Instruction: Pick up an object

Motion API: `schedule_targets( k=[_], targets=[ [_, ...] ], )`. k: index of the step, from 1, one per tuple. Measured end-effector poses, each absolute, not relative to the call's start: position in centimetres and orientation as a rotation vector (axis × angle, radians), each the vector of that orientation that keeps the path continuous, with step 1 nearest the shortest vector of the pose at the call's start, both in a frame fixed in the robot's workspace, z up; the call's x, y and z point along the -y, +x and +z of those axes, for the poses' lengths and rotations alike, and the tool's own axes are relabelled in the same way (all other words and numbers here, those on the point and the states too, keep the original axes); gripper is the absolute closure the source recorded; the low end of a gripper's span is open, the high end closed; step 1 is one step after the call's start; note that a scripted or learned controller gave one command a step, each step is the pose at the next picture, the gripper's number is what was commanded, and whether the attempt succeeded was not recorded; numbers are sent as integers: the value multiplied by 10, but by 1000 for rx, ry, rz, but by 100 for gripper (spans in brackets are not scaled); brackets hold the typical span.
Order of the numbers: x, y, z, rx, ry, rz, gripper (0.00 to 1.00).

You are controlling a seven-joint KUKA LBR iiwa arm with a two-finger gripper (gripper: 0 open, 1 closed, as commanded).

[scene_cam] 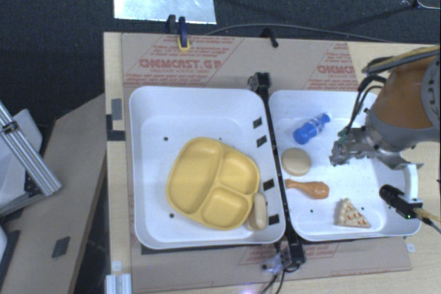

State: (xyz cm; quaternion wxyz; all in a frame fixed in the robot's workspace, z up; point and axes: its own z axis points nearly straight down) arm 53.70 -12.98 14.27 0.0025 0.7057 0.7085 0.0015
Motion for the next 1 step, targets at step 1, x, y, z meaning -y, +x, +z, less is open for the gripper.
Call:
schedule_targets(
  k=[1],
  targets=[
    [130,538,186,-2222,2213,6,100]
  ],
)
